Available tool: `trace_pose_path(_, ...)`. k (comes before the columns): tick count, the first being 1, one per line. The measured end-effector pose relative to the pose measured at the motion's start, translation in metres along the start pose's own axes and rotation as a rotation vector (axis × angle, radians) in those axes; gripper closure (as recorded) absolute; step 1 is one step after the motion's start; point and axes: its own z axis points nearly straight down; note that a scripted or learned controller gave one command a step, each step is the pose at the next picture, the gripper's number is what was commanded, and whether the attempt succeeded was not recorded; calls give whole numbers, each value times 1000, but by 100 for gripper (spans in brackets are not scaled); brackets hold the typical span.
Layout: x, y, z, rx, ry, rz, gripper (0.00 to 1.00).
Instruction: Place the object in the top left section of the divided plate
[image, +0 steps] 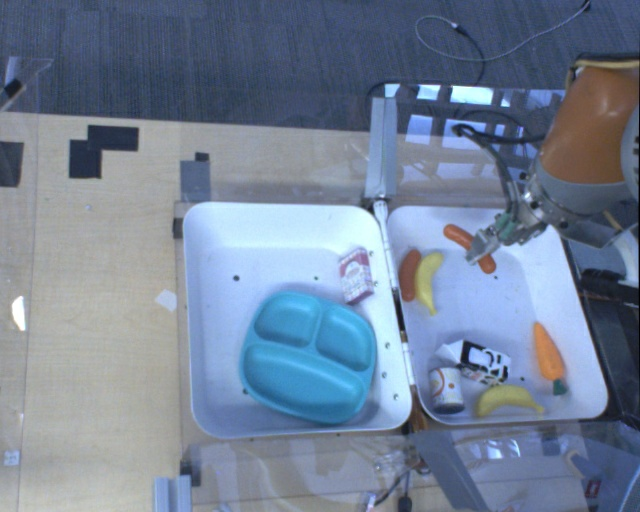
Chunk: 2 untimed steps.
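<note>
The gripper (492, 243) is being poised over an orange sausage (468, 244); finger state cannot be told, so a missed pick is being risked.

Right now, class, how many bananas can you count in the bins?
2. One banana lies in the right bin's upper left, beside a red sausage; another banana lies near its bottom edge.
</note>
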Motion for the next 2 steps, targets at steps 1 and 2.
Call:
trace_pose_path(1, 48, -54, 43, 3, 3, 12, 100)
trace_pose_path(2, 105, -16, 43, 1, 1, 55, 100)
